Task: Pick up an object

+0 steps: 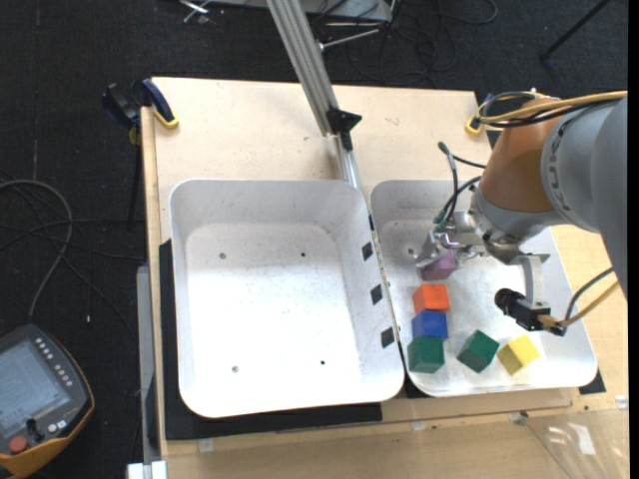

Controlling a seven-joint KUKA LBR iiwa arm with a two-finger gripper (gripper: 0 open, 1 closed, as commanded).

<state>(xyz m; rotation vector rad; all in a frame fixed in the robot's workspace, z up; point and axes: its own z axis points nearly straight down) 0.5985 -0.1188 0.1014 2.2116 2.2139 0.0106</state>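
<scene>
Counting from the near edge of the right-hand shallow white bin (559,372), I make out three small cubes in a loose row: one dark green cube (425,353), one lighter green cube (478,350) tilted on its corner, and one yellow cube (518,354). Just behind the dark green one sits one blue cube (430,324), touching it, and one orange cube (431,297) comes next, so those three form a short line running away from me. Farther back lies one purple block (439,262), right under the robot's hand (446,248). That makes six pieces in all, and all six are in this bin. The hand is low over the purple block, but I cannot tell how it is set. Beside it, the left-hand shallow white bin (200,208) rests on the pale wooden tabletop (250,128). Two bins, one arm (559,163).
</scene>
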